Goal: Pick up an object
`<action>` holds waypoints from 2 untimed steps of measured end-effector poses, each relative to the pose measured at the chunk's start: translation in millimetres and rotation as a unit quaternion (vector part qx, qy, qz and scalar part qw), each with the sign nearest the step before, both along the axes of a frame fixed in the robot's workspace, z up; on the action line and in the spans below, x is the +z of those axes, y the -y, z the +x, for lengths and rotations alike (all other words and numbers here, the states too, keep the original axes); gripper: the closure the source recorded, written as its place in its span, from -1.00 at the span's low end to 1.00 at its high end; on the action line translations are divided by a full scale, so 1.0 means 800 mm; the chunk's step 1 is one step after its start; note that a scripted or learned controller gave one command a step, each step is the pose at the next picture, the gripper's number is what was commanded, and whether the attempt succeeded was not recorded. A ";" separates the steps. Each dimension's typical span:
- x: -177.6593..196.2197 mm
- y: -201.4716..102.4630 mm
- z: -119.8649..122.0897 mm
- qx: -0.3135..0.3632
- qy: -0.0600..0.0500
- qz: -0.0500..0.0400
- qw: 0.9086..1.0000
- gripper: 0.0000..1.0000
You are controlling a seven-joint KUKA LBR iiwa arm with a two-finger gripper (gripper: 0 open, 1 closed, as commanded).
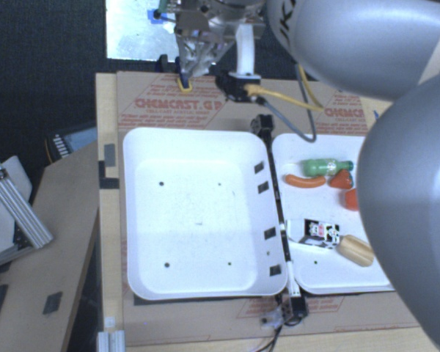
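**Gripper hanging beyond the far edge of the left bin, with something small and yellow at its tip**

You are looking at the gripper (186, 78) hovering past the far rim of the left bin (143, 141), over the brown cardboard sheet (169, 101) that is lying under both bins. Its fingers are pointing down and drawn close together, and a small yellow piece (185, 85) is sitting right at their tips; whether it is being pinched or merely lying beneath them, you cannot tell at this size.

The arm (367, 28) is sweeping in from the right, covering the far right corner and much of the right bin (293, 149).

The objects are all lying in the right bin. Toward its far side, a green bottle (324, 167) is resting just beside an orange sausage-shaped toy (305, 181), with a red piece (342, 179) touching the bottle's right end. Toward the near side, a small black-and-white carton (320, 232) is lying next to a tan wooden block (355, 250).
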State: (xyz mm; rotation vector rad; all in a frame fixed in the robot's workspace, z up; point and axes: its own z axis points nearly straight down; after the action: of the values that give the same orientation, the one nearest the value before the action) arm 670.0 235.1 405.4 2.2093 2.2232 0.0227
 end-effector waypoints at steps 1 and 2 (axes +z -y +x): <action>-0.171 0.001 -0.003 -0.003 -0.010 -0.003 1.000 1.00; -0.001 0.001 -0.001 -0.001 -0.001 0.000 1.000 1.00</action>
State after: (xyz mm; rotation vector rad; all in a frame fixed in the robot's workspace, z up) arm 669.3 234.2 405.0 2.2118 2.2217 0.0215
